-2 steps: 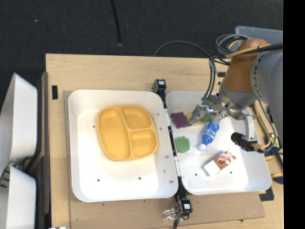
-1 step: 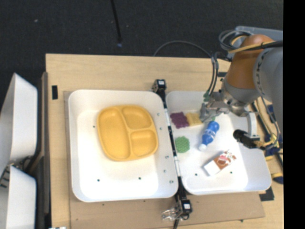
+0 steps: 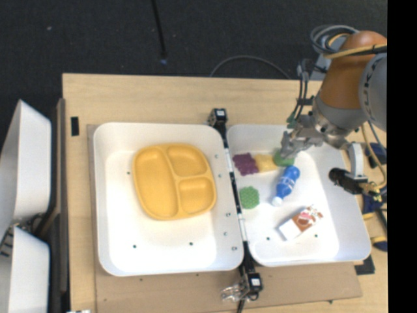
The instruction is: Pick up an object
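White-and-red carton (image 3: 300, 222) lowest in right bin (image 3: 339, 246), tool (image 3: 290, 147) over small green object (image 3: 283, 158), grip state unclear

Two bins sit side by side on the bench (image 3: 78, 96) — a divided tray (image 3: 174, 180) lies in the left bin (image 3: 107, 240); in the right bin (image 3: 339, 240) a block (image 3: 245, 163), a ball (image 3: 249, 197), a bottle (image 3: 286, 183) and a carton (image 3: 300, 222) lie scattered — carton nearest the front

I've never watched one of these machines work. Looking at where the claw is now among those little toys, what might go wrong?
The gripper sits over a tight cluster: a green piece, a yellow block and a blue bottle lie close together, so it may nudge neighbours or catch two. It is also near the right bin's back wall, which could block a clean grasp.
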Motion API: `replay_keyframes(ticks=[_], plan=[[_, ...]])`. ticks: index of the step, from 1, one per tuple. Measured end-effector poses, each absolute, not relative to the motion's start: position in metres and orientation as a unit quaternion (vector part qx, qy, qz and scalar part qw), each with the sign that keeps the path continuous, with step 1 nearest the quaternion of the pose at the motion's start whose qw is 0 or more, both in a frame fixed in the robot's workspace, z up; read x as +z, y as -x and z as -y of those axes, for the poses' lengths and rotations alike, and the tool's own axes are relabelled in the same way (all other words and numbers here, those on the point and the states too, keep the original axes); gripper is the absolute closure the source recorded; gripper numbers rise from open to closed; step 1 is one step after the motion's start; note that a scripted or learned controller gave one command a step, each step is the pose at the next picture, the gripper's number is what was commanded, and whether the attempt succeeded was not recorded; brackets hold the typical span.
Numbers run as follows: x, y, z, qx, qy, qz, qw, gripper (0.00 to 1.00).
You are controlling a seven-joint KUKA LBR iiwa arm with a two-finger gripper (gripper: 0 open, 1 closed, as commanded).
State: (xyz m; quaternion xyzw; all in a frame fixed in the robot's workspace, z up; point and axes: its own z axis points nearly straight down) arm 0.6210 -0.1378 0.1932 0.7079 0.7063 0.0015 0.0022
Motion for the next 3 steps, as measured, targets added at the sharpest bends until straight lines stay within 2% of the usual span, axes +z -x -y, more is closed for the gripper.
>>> replay_keyframes(ticks=[1, 2, 3], plan=[[0.237, -0.622, 0.143, 0.0015, -0.707, -0.707, 0.003, 1.0], [0.263, -0.623, 0.144, 0.0012, -0.706, -0.708, 0.002, 1.0], [0.259, -0.6, 0.092, 0.0001, -0.705, -0.709, 0.0, 1.0]])
